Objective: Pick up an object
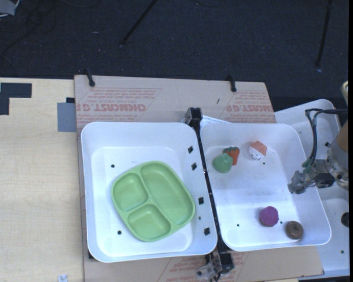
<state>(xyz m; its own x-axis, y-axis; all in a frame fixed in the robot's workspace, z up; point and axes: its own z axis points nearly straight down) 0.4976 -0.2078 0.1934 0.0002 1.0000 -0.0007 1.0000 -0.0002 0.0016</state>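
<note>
In the right bin [282, 135] lie a purple ball [269, 216] and a brown ring [293, 230] near the front right corner, w/ a green piece [222, 163] touching an orange-red piece [233, 154] and an orange-white piece [257, 150] near the back. The tool [300, 184] is over the bin's right rim, apart from all objects; its state I cannot tell. The left bin [135, 137] holds a green divided plate [153, 200], both bins on the surface.

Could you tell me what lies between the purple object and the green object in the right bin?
In the camera view, only bare white bin floor lies between the green object and the purple object.
</note>
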